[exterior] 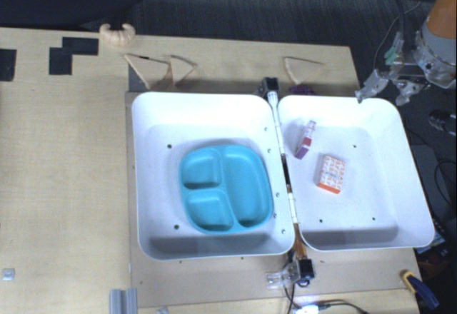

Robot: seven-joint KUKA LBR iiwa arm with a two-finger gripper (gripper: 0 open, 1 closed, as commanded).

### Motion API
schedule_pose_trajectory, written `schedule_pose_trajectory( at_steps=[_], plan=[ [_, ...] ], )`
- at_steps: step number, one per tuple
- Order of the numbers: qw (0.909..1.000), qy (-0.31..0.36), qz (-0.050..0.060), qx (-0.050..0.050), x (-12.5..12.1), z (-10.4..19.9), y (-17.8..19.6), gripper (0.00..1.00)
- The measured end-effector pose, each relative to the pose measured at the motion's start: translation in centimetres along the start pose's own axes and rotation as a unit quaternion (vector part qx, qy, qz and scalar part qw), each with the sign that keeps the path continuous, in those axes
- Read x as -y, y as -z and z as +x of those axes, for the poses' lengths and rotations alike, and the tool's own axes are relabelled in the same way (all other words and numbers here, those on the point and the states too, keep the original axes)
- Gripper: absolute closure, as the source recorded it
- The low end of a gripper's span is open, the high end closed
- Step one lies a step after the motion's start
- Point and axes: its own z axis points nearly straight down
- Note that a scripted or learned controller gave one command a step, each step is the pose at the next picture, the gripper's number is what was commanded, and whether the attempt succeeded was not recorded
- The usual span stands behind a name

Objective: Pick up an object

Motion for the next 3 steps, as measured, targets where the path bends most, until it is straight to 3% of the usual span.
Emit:
schedule_pose_trajectory(
  at_steps=[1,2,3],
  plan=[
    [1.0,0.0,0.002,-0.001,-1.4,-0.5,-12.5,0.0],
    [1.0,-0.001,-0.001,0.0,5.3,2.5,-16.9,0.0],
    [1.0,-0.002,-0.002,0.0,13.3,3.9,-16.7,0.0]
  ],
)
